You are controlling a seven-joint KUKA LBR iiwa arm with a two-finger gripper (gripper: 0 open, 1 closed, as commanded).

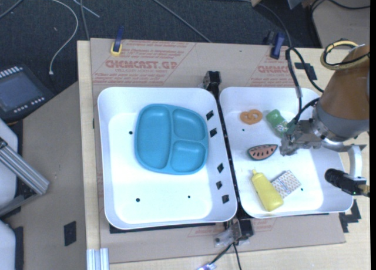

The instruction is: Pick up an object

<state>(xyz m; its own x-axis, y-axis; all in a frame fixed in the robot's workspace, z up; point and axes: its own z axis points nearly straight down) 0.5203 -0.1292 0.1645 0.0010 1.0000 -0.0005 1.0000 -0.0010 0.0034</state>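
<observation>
The pincer (pixel 289 144) was low in the right bin (pixel 311 204), between the green toy (pixel 276 119) and the watermelon slice (pixel 262 152). I could not tell if it was wide or narrow. Nothing looked picked up yet. The yellow bottle (pixel 267 191), the cookie (pixel 251 117) and the checked packet (pixel 285 183) lay in that bin too. The blue plate (pixel 171 138) sat in the left bin (pixel 117 163). The pick was not done.

You can't tell how the gripper (pixel 289 144) stands — too small and dark (its tips blur together). The arm (pixel 346 95) runs off the right edge, hiding the right bin's (pixel 305 207) far rim.
</observation>
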